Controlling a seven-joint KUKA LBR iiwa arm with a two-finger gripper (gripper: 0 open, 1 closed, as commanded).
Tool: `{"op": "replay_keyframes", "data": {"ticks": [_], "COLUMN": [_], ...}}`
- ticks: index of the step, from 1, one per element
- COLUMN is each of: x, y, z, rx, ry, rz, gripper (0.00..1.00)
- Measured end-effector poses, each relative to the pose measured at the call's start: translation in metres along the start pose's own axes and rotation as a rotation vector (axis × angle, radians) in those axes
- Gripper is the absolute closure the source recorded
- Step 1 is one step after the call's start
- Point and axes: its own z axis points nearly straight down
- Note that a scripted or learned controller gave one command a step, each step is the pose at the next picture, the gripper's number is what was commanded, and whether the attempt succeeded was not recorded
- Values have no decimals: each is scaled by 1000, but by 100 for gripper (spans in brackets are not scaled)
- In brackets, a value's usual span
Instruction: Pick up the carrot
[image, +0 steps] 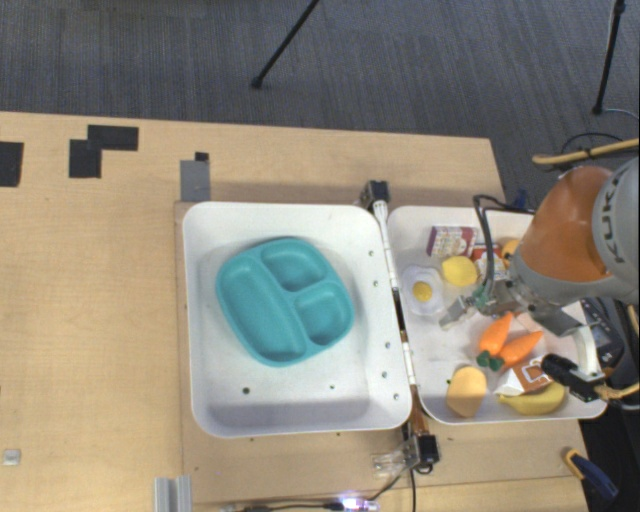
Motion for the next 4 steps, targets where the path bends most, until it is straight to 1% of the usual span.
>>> {"op": "replay_keyframes", "data": {"ticks": [1, 2, 3, 4], "x": [-37, -17, -17, 26], "y": [-62, -58, -55, -4], "z": [17, 17, 6, -55], "rx": [26, 25, 19, 29], "ry": [8, 2, 1, 6], "rz": [-19, 400, 398, 408], "gripper": [0, 0, 100, 100]}}
